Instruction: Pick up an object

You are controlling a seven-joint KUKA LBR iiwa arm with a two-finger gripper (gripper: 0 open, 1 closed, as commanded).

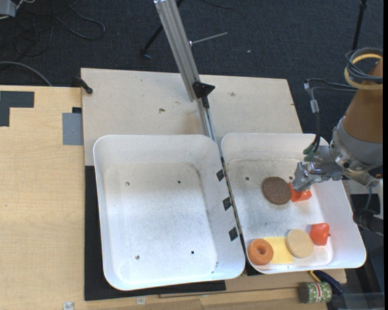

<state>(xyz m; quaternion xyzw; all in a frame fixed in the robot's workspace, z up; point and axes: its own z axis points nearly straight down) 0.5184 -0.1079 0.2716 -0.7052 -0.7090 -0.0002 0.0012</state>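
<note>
Right bin [339, 202]: shallow white tray with rounded corners, floor speckled with dark flecks; five small things lie in it.
Gripper [302, 185]: low in the right bin, at about 3 o'clock of its floor; metal fingers pointing down over a small red piece. Whether the jaws are apart or together, I cannot tell.
Red piece [301, 195]: right under the fingertips, partly hidden; shape and long axis unclear.
Brown disc [276, 190]: flat, round, matte, just beside the red piece at its 9 o'clock.
Front edge, 6 o'clock: orange ring [260, 251], yellow flat piece [279, 250], tan disc [300, 243] resting on it, red block [319, 233] at its 2 o'clock.
Left bin [116, 173]: same white tray, specks on floor.
Divider: black clips [227, 203] along the rims where the bins meet.
Behind: slanted aluminium bar [180, 47].
</note>
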